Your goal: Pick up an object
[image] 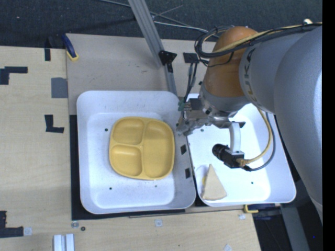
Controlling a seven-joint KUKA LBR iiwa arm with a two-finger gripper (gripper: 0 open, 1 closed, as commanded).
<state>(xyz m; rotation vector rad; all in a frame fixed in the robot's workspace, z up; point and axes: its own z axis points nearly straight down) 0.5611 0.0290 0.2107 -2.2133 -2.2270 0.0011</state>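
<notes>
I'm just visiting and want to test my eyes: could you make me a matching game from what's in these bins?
Things:
1. plate
2. wedge
3. hand
4. band

Descriptions:
A. orange, above the wrist
B. yellow, three compartments, left bin
C. pale, near front edge of right bin
D. over the rims between the bins

Pairs: 1-B, 2-C, 3-D, 4-A

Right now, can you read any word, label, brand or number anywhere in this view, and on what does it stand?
None can be read.
Yellow divided tray in the left bin: no print.
Pale wedge in the right bin: no print.
Arm: no legible label.
</notes>
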